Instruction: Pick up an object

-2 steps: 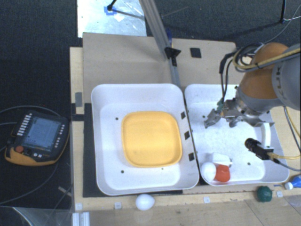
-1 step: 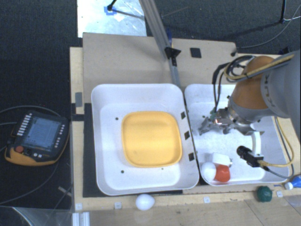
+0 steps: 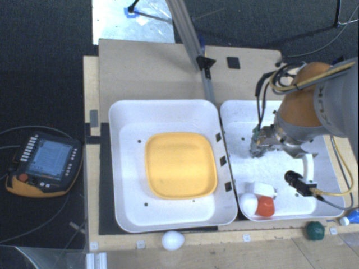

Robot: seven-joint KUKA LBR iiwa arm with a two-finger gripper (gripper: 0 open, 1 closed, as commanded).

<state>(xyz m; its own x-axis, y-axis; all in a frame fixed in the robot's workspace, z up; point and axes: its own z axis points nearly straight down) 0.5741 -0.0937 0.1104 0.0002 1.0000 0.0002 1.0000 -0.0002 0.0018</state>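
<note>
From above, the gripper (image 3: 257,146) hangs low over the right bin (image 3: 235,114), near its left wall. Nearer the camera than the gripper, at the bin's front edge, lie an orange-red object (image 3: 265,207), a white egg-shaped object (image 3: 248,201) touching it, and a small white piece (image 3: 263,189) just behind them. Well to the gripper's left, a yellow plate (image 3: 181,165) sits in the left bin (image 3: 126,150). The grey arm (image 3: 325,102) reaches in from the right, bent down at the wrist. Whether the gripper grips anything cannot be told.
</note>
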